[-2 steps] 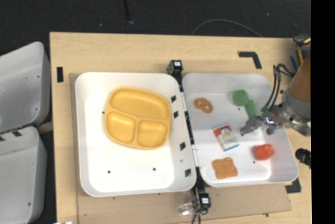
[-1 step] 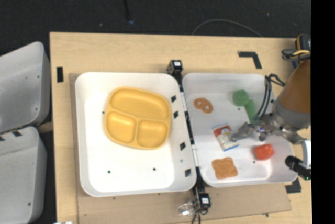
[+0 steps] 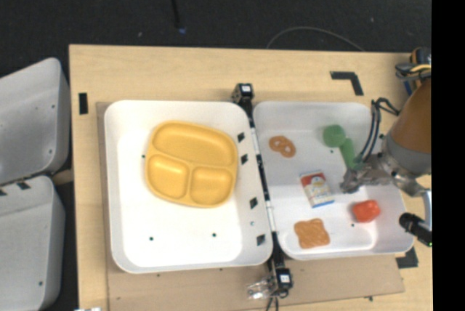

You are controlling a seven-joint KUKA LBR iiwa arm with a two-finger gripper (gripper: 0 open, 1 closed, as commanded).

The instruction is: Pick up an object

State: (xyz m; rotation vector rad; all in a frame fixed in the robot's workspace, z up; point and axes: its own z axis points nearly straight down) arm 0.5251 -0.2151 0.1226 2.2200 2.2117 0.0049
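Observation:
The right bin (image 3: pixel 305 113) holds several small items: a green scoop-like piece (image 3: pixel 338 142), a brown pretzel (image 3: pixel 282 147), a small red-and-white carton (image 3: pixel 317 190), a red tomato-like piece (image 3: pixel 366 211) and a brown toast slice (image 3: pixel 312 232). My gripper (image 3: pixel 352 181) hangs low over the right bin, just right of the carton and below the green piece's handle. Nothing shows between its fingers.
The left bin (image 3: pixel 123 229) holds a yellow divided plate (image 3: pixel 190 163). Black clips sit along the seam between the bins (image 3: pixel 256 179). The arm's orange band (image 3: pixel 414 120) enters at the right edge, with cables beside it.

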